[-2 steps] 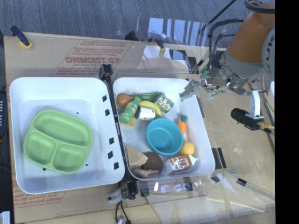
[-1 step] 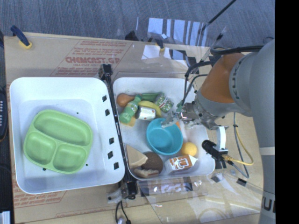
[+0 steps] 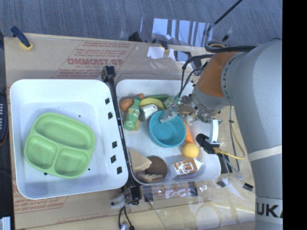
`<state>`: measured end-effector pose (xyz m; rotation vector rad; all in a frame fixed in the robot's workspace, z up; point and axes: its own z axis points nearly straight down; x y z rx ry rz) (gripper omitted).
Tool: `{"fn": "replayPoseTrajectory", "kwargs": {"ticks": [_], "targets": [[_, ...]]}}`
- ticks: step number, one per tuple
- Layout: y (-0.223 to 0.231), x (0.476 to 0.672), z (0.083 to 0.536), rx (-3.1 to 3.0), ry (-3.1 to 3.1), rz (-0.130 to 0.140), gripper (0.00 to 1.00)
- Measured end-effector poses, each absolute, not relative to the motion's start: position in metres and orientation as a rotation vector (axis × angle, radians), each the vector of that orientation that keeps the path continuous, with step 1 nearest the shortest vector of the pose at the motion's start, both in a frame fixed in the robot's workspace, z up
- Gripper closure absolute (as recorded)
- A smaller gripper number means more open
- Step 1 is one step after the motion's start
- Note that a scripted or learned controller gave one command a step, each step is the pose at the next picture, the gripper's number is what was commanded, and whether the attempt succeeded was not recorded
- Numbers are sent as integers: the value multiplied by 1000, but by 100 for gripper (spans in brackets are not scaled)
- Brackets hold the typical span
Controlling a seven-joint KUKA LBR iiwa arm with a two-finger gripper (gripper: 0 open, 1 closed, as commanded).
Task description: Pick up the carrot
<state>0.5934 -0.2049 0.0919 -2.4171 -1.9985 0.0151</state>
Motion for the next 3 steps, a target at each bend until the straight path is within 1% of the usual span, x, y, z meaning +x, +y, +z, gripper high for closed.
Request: {"fn": "replayPoseTrajectory", "kwargs": {"ticks": [1,2,3], "targets": [[-203,558,98,-2154,-2274,9,0],[-203,558,108,-2140,-2279,16,100],[-145,596,171,-2364,-2061,10,100]]}}
